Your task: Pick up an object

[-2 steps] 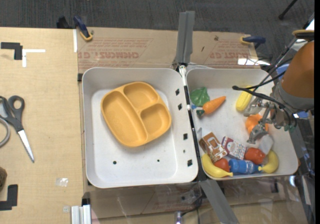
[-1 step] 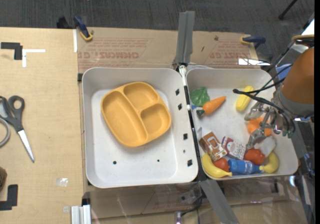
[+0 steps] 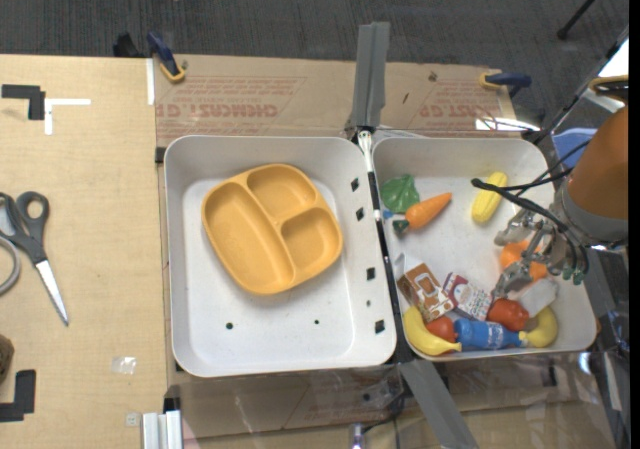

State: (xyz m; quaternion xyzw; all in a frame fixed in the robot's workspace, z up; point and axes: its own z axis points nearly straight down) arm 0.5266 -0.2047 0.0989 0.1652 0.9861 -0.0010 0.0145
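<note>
Nearest you, yellow plastic banana lies in right white bin; tool low over orange toy, grip unreadable.

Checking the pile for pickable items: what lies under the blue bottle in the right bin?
The blue plastic bottle lies partly on a yellow toy banana. Whatever is beneath its middle is covered.

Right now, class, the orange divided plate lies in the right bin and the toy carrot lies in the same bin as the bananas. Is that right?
Not quite. The camera view shows the orange divided plate in the left bin. The toy carrot does share the right bin with the bananas.
</note>
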